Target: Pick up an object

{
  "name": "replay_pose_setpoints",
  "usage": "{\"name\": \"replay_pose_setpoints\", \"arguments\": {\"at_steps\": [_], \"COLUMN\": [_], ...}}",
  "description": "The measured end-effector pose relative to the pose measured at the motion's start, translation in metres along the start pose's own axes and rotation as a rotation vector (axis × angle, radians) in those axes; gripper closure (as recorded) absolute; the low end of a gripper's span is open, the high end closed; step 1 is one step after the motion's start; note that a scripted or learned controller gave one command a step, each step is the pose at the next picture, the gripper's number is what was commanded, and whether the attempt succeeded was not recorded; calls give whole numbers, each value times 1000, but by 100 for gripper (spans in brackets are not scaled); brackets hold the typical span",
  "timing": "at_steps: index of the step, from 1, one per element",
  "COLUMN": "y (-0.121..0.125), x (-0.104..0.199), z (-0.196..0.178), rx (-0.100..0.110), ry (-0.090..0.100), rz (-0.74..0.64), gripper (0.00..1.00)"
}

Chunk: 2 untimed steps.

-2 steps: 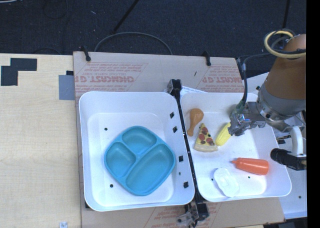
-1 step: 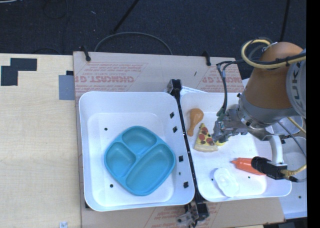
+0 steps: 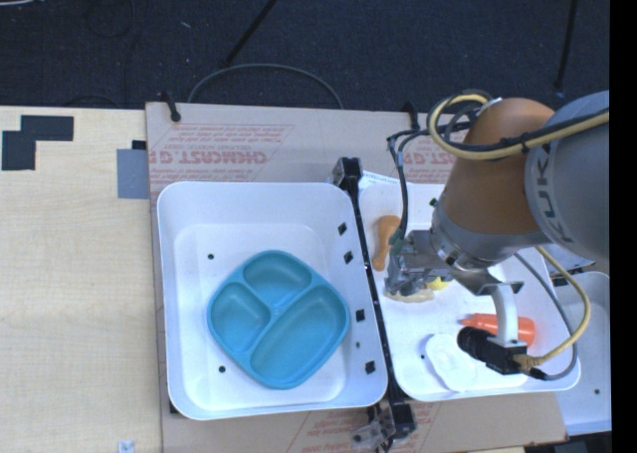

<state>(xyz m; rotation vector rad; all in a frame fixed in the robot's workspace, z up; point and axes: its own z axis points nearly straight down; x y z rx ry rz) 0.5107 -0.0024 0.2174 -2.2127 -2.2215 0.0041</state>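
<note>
Yellow object [image 3: 426, 292] beneath tool [image 3: 403, 280], right bin [image 3: 557, 381]

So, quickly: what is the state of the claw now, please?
Claw: low in the right bin, above a yellowish item; grip state cannot be told.

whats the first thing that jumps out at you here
The grey arm with its orange band fills the right side, bent down over the right bin, its tool low beside a tan object. Next comes the blue divided plate lying alone in the left bin. A small orange item lies nearer the right bin's front.
</note>
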Motion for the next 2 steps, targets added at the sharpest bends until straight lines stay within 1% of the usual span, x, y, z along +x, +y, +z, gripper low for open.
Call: {"name": "replay_pose_setpoints", "arguments": {"at_steps": [1, 2], "y": [-6, -13], "x": [63, 113], "z": [1, -12], "rx": [-1, -2], "ry": [0, -1], "rz": [-2, -1], "gripper": [100, 100]}}
